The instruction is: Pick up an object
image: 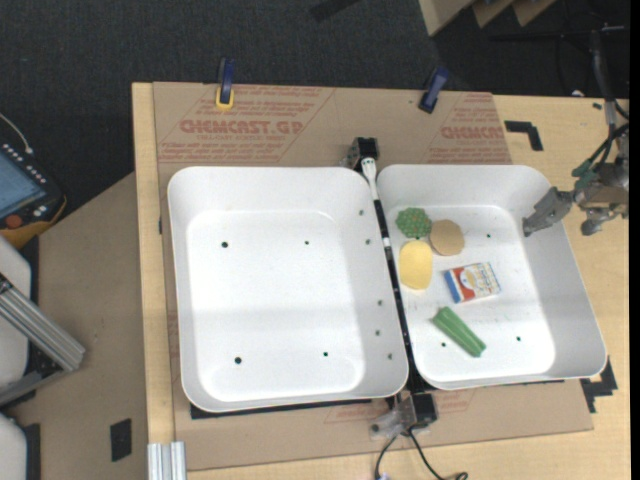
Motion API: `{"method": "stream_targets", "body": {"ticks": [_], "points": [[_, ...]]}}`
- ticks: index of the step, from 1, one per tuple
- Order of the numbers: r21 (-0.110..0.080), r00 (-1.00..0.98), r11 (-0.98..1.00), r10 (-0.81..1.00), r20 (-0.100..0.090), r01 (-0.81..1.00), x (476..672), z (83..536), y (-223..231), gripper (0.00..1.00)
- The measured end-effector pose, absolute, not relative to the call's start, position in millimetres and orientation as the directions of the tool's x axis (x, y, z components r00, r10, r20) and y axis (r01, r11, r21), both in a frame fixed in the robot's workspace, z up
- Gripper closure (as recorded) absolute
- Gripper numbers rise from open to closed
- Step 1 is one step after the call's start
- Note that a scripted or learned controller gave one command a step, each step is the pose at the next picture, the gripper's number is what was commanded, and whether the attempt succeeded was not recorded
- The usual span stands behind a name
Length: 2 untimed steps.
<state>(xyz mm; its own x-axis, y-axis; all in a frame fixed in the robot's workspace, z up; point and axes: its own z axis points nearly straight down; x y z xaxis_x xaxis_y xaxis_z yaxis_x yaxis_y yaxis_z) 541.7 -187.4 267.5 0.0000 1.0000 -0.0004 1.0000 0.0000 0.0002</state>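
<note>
Two shallow white bins sit side by side on a cardboard-covered table (300,108), held at the far edge by two blue clamps (226,80). Five small objects lie clustered in the right bin (560,298), toward its left half: a green broccoli-like piece (413,222) farthest back, a round tan piece (447,236) touching it on the right, a yellow lemon-shaped piece (416,266) just in front of both, a small red, white and blue carton (472,282) lying flat to the lemon's right, and a green oblong piece (459,331) angled nearest the front edge. The left bin (190,298) shows its bare white floor with four dark dots.

At the right side of the view, the gripper (545,213) hangs over the right bin's far right rim, well apart from the cluster of objects, with cables trailing behind it. One grey finger (541,211) slants down toward the bin wall; whether the fingers stand wide or narrow cannot be told from this angle, and nothing is seen between them.
</note>
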Motion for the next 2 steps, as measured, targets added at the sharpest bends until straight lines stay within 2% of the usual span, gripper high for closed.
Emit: {"method": "stream_targets", "body": {"ticks": [1,2], "points": [[-0.002,-0.003,0.003,1.0,0.003,1.0,594.1,78.9,-138.0,0.0],[0.004,0.0,0.0,1.0,-0.002,1.0,594.8,95.7,-141.8,1.0]]}}
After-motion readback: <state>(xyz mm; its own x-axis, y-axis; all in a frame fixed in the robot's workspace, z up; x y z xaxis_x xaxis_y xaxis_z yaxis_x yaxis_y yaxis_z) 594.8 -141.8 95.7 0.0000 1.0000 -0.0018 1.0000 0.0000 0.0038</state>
